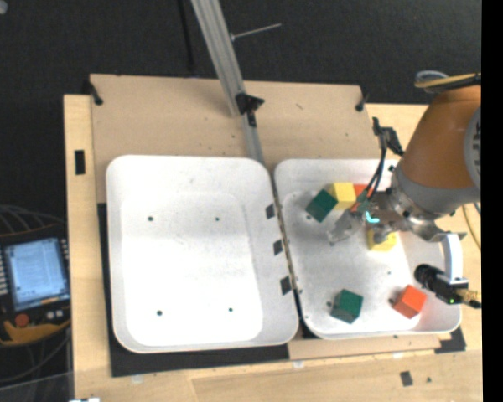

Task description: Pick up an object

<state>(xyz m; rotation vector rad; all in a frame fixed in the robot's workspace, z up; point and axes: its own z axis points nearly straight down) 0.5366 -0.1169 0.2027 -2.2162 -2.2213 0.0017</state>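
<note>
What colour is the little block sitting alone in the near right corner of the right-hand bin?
Orange block, seen clearly in the camera view.

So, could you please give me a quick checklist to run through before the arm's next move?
1. End effector over the right bin: ok.
2. Object seen between its fingers: cannot tell.
3. Nearby candidates, green block and yellow block, touching each other: not ok for a clean pick.
4. Yellow object partly hidden under the wrist: cannot tell its shape.
5. Lower green block and orange block standing apart: ok.
</note>
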